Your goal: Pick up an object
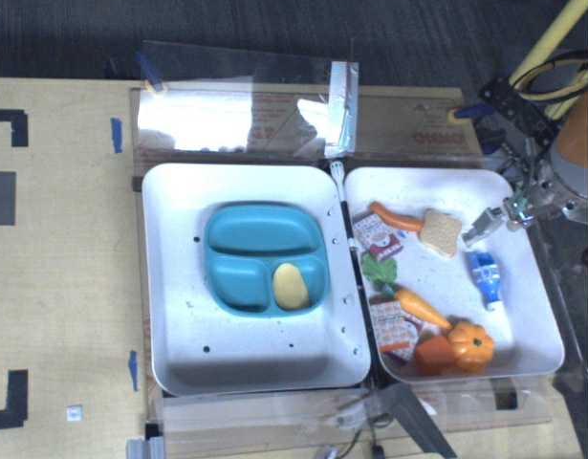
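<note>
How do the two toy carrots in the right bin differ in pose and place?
The upper carrot lies near the bin's far side, its tip reaching the beige sponge. The lower carrot lies nearer the front, running at a slant down to the small orange pumpkin, with its green top plainly showing. Both are orange and lie flat in the right bin.

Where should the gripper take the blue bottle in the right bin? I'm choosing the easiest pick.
Take the blue bottle across its middle, coming straight down from above. It lies flat, long axis running toward and away from the camera, so its narrow width suits a two-finger gripper. Bare bin floor on both sides probably leaves room for the fingers.
</note>
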### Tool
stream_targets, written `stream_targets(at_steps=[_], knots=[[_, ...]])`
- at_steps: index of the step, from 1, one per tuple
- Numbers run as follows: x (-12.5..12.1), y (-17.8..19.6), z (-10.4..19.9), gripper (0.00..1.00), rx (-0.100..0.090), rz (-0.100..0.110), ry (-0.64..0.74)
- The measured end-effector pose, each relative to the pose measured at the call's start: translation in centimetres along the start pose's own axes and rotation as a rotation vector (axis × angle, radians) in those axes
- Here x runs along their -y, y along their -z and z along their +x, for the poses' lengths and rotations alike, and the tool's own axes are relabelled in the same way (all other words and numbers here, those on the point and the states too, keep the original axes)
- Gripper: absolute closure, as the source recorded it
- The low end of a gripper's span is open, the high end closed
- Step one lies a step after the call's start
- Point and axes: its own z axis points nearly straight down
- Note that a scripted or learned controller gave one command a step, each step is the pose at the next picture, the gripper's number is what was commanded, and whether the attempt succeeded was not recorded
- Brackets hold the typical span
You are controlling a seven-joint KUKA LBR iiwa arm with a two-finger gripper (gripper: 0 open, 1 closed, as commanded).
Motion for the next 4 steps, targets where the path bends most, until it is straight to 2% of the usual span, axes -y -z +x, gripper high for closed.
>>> stream_targets(at_steps=[1,2,3,4], knots=[[0.8,8.3,-1.1,0.00,0.004,-0.005,-0.086],[-3.4,-2.5,3.0,0.00,-0.007,0.010,-0.008],[-9.2,-7.8,6.0,0.00,0.006,-0.010,0.154],[-10.6,-7.5,7.5,0.00,0.003,0.004,0.092]])
